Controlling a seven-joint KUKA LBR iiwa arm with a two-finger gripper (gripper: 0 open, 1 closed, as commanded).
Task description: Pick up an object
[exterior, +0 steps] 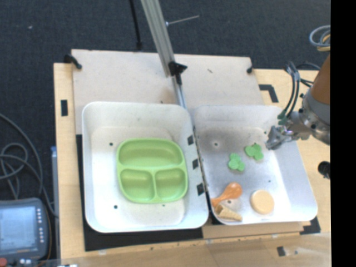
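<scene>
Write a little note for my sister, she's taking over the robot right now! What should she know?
Gripper: above the right bin, near its upper right, holding nothing I can see; too blurred to tell more.
Right bin: two green pieces in the middle, an orange spoon, an ice cream cone and a tan round disc along the near side.
Left bin: a green divided plate.
Done: nothing picked up yet.
Left: pick one object. The green pieces lie closest to the gripper.

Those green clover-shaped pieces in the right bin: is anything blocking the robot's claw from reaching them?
Nothing visible does. The gripper hangs just right of the nearer green piece, with bare bin floor between; the second green piece lies beyond.
</scene>
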